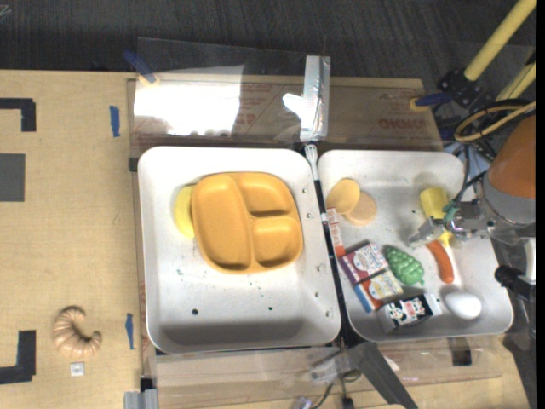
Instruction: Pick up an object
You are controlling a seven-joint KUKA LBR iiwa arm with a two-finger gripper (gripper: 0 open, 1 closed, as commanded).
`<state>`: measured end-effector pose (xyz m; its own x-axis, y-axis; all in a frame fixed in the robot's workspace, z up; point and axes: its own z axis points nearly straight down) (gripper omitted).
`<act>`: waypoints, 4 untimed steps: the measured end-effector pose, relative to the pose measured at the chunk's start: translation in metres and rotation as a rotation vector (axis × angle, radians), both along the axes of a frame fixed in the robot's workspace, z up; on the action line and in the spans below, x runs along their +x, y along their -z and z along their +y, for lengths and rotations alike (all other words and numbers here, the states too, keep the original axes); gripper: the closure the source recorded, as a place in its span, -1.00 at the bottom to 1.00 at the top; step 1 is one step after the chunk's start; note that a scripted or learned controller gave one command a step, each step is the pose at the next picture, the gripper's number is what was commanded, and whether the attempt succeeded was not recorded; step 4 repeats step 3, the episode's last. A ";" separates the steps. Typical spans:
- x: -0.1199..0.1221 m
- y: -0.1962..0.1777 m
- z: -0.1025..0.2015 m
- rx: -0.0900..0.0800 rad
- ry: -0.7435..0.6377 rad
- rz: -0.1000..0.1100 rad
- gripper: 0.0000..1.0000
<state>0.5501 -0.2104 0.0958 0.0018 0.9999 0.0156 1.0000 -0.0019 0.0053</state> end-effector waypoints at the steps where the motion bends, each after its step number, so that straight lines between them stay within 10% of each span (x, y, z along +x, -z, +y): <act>1: -0.001 -0.009 -0.005 -0.012 0.004 -0.002 1.00; 2: 0.064 -0.110 0.042 -0.015 0.215 0.000 1.00; 3: 0.117 -0.107 0.127 -0.013 0.357 0.007 1.00; 4: 0.117 -0.107 0.127 -0.013 0.357 0.007 1.00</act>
